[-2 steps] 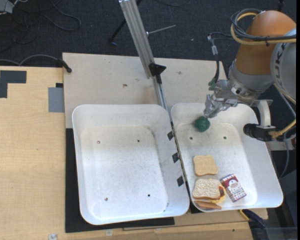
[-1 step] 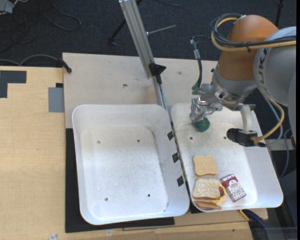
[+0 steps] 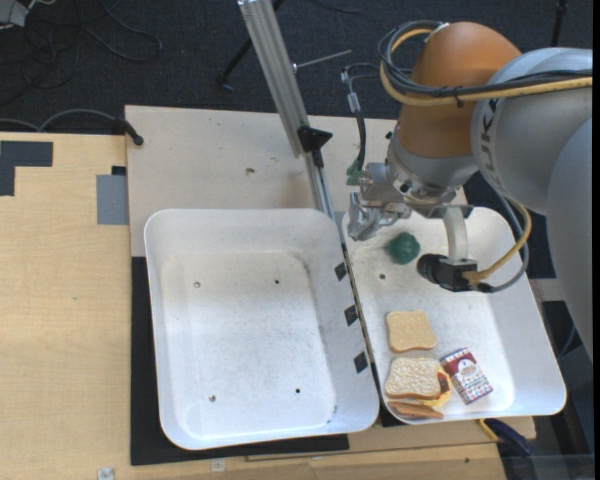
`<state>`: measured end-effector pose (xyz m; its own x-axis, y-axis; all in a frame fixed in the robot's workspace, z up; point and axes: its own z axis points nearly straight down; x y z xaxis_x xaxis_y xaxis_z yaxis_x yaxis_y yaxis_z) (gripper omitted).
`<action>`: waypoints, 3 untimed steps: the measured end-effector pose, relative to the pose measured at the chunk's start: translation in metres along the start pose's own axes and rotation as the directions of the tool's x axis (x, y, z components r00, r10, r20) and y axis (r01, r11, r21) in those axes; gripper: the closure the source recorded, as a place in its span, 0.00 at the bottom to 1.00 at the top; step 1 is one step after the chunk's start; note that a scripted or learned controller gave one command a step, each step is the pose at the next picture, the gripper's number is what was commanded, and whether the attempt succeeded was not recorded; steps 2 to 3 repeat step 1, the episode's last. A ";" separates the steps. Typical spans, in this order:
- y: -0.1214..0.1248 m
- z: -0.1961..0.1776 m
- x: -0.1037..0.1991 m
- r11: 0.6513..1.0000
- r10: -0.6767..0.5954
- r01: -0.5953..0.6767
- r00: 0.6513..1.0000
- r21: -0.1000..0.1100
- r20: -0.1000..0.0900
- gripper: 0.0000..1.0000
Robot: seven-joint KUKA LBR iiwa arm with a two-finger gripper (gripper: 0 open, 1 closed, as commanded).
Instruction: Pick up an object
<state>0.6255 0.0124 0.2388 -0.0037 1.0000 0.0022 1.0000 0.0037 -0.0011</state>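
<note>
Green ball (image 3: pixel 404 247) round, no long axis; beside gripper (image 3: pixel 361 226).

The far wall of the right bin (image 3: pixel 540 368) is covered by the arm (image 3: pixel 520 108), whose own bulk is cut off at the right edge. The gripper (image 3: pixel 365 220) is seen blurred against the bin divider, so its fingers cannot be made out. The print on the small red carton (image 3: pixel 467 375) is too small to be read. The sandwich (image 3: pixel 416 383) is partly overlapped at its right corner by that carton.
</note>
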 end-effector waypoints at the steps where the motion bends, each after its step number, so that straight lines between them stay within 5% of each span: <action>1: -0.003 0.012 0.054 1.000 0.000 0.000 1.000 0.005 0.000 1.00; 3: -0.003 0.012 0.054 1.000 0.000 0.000 1.000 0.005 0.000 1.00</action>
